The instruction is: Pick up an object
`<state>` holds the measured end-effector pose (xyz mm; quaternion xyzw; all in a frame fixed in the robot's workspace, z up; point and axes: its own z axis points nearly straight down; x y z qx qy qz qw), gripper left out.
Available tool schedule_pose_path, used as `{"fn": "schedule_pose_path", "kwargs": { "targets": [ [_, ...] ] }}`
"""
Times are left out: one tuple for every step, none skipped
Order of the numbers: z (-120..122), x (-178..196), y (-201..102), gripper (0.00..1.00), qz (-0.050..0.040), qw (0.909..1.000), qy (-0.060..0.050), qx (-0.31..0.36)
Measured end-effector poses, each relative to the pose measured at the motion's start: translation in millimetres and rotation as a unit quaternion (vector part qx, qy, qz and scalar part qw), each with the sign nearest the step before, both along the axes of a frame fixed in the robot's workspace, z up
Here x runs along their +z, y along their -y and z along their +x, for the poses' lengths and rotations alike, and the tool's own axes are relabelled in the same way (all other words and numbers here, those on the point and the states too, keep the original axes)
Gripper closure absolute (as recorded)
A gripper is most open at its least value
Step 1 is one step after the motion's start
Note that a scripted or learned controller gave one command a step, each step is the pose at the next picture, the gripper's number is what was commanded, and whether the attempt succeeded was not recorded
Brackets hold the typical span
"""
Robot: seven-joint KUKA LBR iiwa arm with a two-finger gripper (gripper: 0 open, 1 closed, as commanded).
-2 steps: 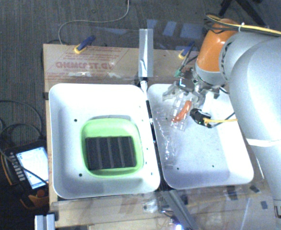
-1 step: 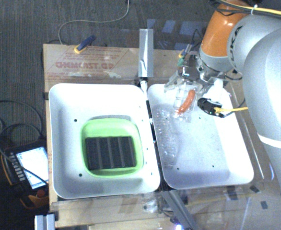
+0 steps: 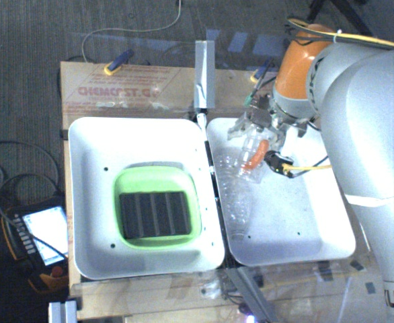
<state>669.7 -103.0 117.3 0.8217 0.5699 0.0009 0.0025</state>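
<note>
Overhead slanted view of the table (image 3: 76,288) with two shallow white bins side by side. The left bin (image 3: 89,140) holds the green tray (image 3: 158,175), a rounded shallow dish with a dark ribbed insert (image 3: 153,214) filling its floor; this tray is the reference for all positions below.

To the right of the green tray, past the shared bin walls, lies the right bin (image 3: 318,237). The pickable object there is a clear plastic bottle (image 3: 234,190). It lies along the side of that bin nearest the tray, stretching from level with the tray's middle up and away to the right. At the bottle's far end, above and right of the tray, sits a small orange piece (image 3: 254,155); whether it belongs to the bottle cannot be told.

The claw (image 3: 259,132) hangs over that same far end, just above the orange piece. Glare and the transparent plastic hide its state, so open or closed cannot be told, nor whether it grips anything. The grey arm (image 3: 358,113), with its orange band (image 3: 298,66), fills the area far right of the tray.

Behind the tray lie a cardboard sheet (image 3: 116,93) with red lettering, a blue-handled clamp (image 3: 118,60) and an upright metal bar (image 3: 201,73). Left of the tray, on the floor, rests a handheld screen (image 3: 42,231).
</note>
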Motion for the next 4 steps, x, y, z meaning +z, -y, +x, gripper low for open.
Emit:
{"fn": "schedule_pose_path", "kwargs": {
  "targets": [
    [-2, 66, -31, 1.00, 0.0021, 0.9993, -0.003, 0.037],
    [0, -7, 4, 1.00, 0.0019, 0.9997, -0.002, 0.022],
    [-2, 66, -30, 1.00, 0.0009, 0.9966, -0.004, 0.083],
    [-43, 65, -39, 1.00, 0.0023, 0.9990, -0.005, -0.044]
  ]
}}
